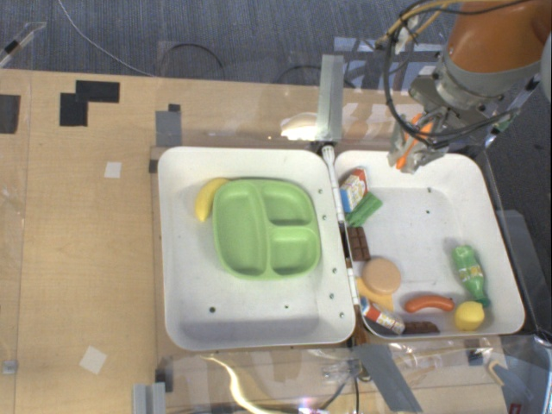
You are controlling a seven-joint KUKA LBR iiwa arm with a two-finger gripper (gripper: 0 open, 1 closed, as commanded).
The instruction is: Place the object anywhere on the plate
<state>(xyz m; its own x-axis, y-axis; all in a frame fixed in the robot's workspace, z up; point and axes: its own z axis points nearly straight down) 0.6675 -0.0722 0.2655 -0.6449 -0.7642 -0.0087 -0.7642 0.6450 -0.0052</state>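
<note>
1. Hanging at the upper right of the frame, the arm (496,33) puts its claw (407,158) just over the top rim of the right bin (431,198); whether the claw is open or closed cannot be told, and nothing is seen in its grip.
2. The green plate (265,228), split into compartments, lies in the left bin (250,317), filling its upper middle.
3. A yellow banana (205,198) sits at the plate's upper left edge, partly tucked under it.
4. Along the right bin's left wall lie a red and blue packet (353,186), a green block (365,209) and a dark brown bar (361,245).
5. Lower in that bin are a tan round bun (381,276), a red sausage (429,303), a yellow lemon (469,316) and a green bottle (468,268) toward the right wall.
6. The bench (78,257) is pale wood with black squares at the upper left.
</note>
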